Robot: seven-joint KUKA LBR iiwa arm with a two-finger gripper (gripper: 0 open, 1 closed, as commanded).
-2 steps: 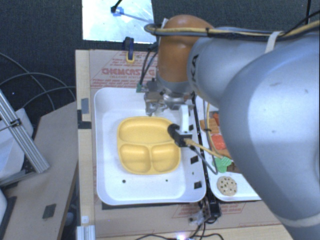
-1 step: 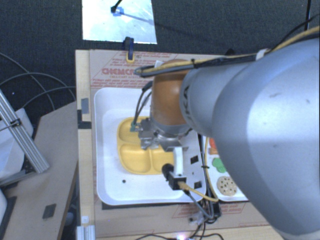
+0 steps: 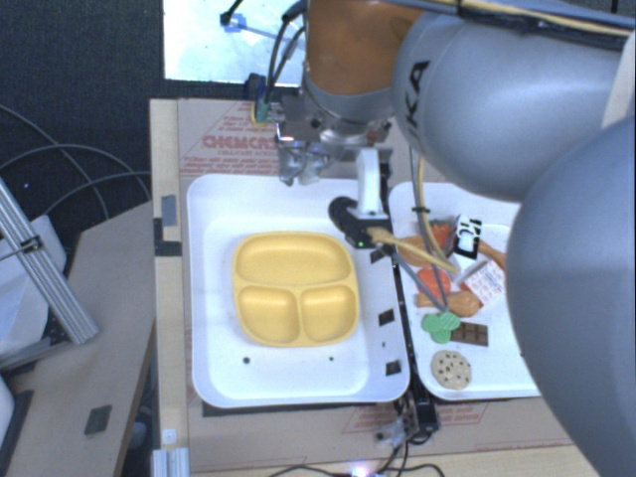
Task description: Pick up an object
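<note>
My gripper (image 3: 298, 167) hangs over the far edge of the left bin (image 3: 214, 366), beyond the yellow divided plate (image 3: 295, 288) lying in that bin. I see nothing held under it. The right bin (image 3: 497, 386) holds several small toy foods: a chocolate-chip cookie (image 3: 452, 369), a brown chocolate bar (image 3: 469, 334), a green piece (image 3: 438, 323), an orange piece (image 3: 434, 282), a white card with red print (image 3: 485, 282) and a black-and-white item (image 3: 466, 237). The arm hides much of the right bin.
The large grey arm (image 3: 517, 97) with its orange band (image 3: 358, 28) covers the upper right of the view. Brown cardboard (image 3: 224, 137) lies under the bins. A metal frame (image 3: 40, 266) stands at the left, off the bench.
</note>
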